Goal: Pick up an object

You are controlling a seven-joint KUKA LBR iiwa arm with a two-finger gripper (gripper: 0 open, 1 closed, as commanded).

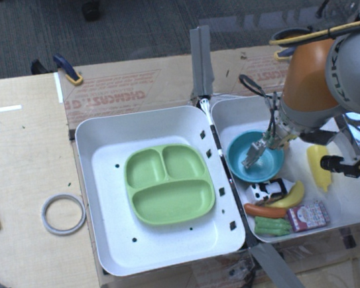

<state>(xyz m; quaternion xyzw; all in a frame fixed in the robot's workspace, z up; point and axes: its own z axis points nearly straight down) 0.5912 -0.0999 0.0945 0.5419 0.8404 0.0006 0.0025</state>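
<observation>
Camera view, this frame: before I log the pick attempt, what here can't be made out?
- Gripper over the blue bowl: too small and blurred to tell its finger state, or whether it touches the bowl.
- Black-and-white item: partly under the banana, identity unclear.
- Pink box: print too small to read.
- Right bin: the arm hides its far right corner.

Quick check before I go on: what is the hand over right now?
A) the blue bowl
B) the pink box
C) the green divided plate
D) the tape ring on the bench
A: the hand hangs over the blue bowl in the right bin, well apart from the green plate in the left bin.
</observation>
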